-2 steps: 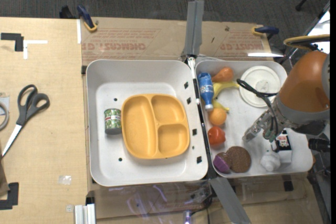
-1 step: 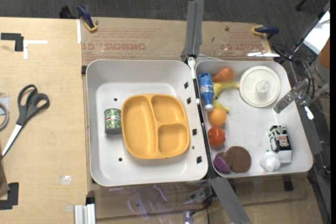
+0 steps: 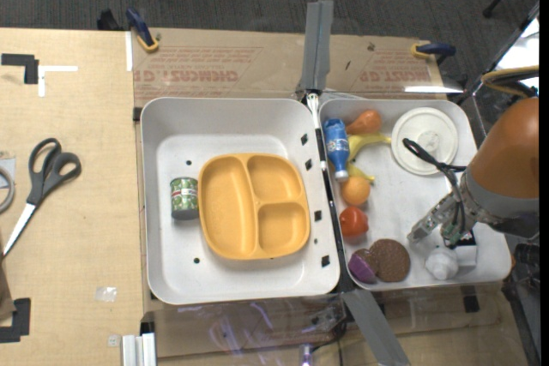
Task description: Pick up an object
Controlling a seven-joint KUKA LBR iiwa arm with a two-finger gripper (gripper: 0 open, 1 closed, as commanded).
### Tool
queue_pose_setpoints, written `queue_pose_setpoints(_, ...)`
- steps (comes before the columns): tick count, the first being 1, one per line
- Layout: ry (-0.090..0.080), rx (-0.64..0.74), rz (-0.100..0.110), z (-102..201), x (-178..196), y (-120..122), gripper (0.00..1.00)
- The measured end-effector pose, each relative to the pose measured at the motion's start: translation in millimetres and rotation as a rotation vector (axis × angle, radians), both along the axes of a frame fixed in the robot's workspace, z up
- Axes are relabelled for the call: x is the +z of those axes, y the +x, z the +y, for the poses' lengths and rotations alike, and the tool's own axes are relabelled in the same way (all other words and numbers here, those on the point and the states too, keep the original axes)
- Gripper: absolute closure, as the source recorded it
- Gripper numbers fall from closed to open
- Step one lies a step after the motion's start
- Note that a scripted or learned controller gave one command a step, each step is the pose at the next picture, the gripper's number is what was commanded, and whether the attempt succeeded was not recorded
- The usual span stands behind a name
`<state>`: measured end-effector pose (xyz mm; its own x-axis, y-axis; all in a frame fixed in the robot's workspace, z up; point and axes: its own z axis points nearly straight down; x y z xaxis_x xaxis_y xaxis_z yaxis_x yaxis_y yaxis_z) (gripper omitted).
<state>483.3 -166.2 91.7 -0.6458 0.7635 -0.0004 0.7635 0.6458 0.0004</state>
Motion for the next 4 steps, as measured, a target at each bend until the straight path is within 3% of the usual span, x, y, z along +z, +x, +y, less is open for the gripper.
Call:
queue_pose_setpoints(1, 0.000, 0.000, 0.000, 0, 0, 0, 0.00)
queue_pose_setpoints(2, 0.000, -0.020, 0.000, -15, 0, -5, 0.00)
queue_pose_setpoints(4, 0.002, 0.122, -0.002, -28, 1, -4, 0.00)
